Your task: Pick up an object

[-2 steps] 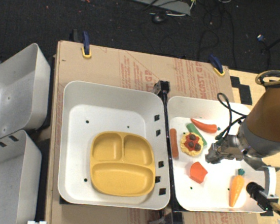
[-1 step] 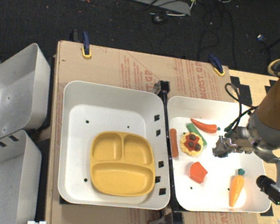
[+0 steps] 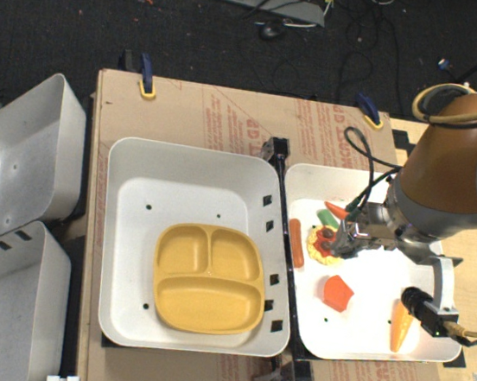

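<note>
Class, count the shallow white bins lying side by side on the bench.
2: the left bin holds a yellow tray; the right bin holds small toys under the arm.

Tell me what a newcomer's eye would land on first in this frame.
The yellow divided plate stands out most, lying alone in the left bin. Next comes the grey-and-orange arm reaching over the right bin, its pincer down among a small cluster of toys near the bin's back left. An orange-red block and a carrot lie apart toward the front.
</note>
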`<state>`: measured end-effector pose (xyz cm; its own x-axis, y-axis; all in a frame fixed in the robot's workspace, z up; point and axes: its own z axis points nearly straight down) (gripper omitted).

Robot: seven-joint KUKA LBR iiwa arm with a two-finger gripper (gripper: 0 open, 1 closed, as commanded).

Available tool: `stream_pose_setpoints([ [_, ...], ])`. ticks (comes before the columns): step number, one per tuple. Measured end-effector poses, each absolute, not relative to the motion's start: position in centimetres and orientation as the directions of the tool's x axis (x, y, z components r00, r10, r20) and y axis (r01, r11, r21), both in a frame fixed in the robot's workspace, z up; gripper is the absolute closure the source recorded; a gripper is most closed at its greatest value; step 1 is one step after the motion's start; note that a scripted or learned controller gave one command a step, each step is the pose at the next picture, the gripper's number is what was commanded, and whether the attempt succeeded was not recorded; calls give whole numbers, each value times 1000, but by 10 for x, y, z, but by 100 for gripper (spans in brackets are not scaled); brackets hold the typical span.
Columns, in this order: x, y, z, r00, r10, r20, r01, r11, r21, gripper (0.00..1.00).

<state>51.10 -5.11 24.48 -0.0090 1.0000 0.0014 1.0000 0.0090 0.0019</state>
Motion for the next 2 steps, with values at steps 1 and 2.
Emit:
stream_pose_setpoints([
  [1,514,-2,231,-7,1000,1,1000,7,-3,100],
  [2,525,47,224,-7,1000,0,1000,7,0,100],
])
